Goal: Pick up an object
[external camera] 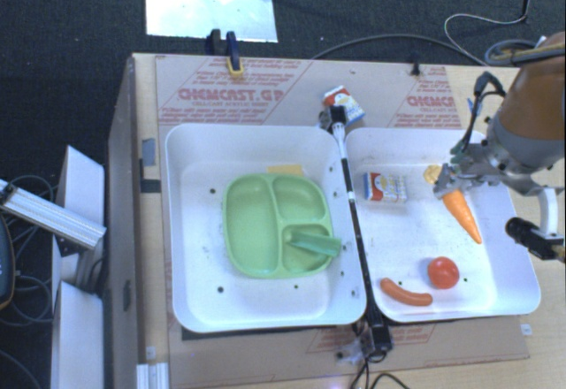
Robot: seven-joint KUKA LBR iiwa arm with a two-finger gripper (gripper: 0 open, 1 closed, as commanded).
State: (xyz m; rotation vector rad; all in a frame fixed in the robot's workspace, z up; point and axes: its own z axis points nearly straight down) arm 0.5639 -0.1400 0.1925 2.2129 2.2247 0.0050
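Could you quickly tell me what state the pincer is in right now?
Pincer: low in the right bin, right at the thick end of the carrot; whether it is open, closed or gripping the carrot cannot be told.

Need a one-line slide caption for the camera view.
Gripper at the carrot top in the right bin; green tray in the left bin.

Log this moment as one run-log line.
gripper: over right bin, at carrot top | grasp: unconfirmed | tomato, sausage: untouched
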